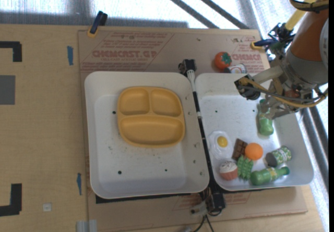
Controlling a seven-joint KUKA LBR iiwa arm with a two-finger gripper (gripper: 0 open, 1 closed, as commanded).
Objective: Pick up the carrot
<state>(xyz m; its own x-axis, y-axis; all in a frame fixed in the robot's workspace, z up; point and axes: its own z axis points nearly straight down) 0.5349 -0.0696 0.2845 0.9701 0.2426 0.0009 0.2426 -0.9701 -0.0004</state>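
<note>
The carrot (253, 151) lies in the right bin (219, 106), near its front. It shows as a round orange body with a green leafy top pointing toward the front edge. My gripper (267, 110) hangs over the right side of that bin, behind the carrot and well apart from it. A small green toy (265, 125) sits directly under the gripper's tip, and I cannot see whether the two touch. Cables and the wrist hide the gripper's tip.
Around the carrot lie a brown chocolate piece (239, 147), a fried egg (221, 141), a cupcake (228, 170), a green bottle (269, 174) and a green can (280, 155). A yellow divided plate (151, 116) sits in the left bin (99, 137). A tomato (222, 60) rests behind the bins.
</note>
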